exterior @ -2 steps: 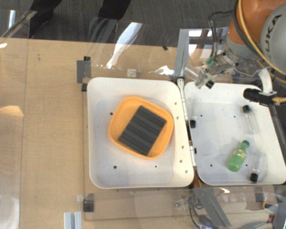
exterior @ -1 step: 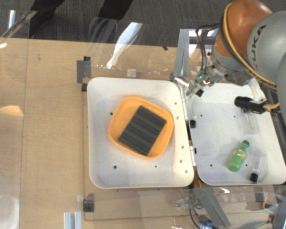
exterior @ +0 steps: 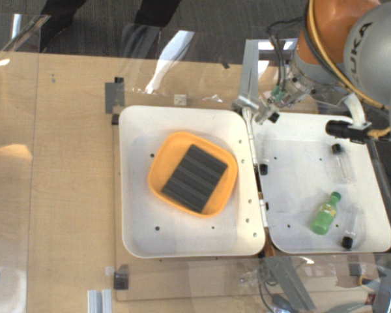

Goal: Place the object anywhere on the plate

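Note:
An orange square plate [exterior: 161, 158] lies tilted in the middle of the left white bin [exterior: 137, 233]. A dark grey ribbed block [exterior: 194, 177] rests flat on the plate, covering most of its middle. A small green bottle [exterior: 325, 214] lies on its side in the lower right of the right white bin [exterior: 293, 168]. My gripper [exterior: 271, 108] hangs over the top left corner of the right bin, close to the divide between the bins, well apart from both the bottle and the plate. Nothing shows in its grasp.
A grey metal post [exterior: 249, 70] stands just behind the gap between the bins, next to the gripper. A black cable fitting [exterior: 344, 129] sits at the right bin's upper right. Small black clips dot the bin edges.

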Available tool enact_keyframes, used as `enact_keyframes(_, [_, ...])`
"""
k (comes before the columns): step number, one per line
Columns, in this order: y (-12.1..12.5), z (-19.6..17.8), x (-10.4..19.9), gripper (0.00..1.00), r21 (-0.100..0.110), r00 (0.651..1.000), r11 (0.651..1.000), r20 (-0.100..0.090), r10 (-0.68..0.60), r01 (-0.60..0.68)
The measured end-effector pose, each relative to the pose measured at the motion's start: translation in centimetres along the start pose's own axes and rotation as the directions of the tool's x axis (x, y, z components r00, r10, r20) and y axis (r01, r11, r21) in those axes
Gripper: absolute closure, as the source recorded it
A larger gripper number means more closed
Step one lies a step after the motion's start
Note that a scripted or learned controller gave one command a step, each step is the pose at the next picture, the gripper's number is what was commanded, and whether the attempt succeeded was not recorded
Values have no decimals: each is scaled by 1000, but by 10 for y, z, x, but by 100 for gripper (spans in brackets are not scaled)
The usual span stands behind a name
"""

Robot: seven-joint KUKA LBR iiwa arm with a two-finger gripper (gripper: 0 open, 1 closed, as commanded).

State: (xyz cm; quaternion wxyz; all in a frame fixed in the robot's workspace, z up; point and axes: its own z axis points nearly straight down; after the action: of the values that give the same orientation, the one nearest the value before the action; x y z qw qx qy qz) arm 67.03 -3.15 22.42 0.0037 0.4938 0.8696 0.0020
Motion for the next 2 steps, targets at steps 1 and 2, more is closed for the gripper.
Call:
enact_keyframes(1, [0, 39, 3, 100, 2, 997, 997, -2, -75, 75])
enact_keyframes(2, [3, 26, 3, 100, -5, 997, 997, 1, -77, 77])
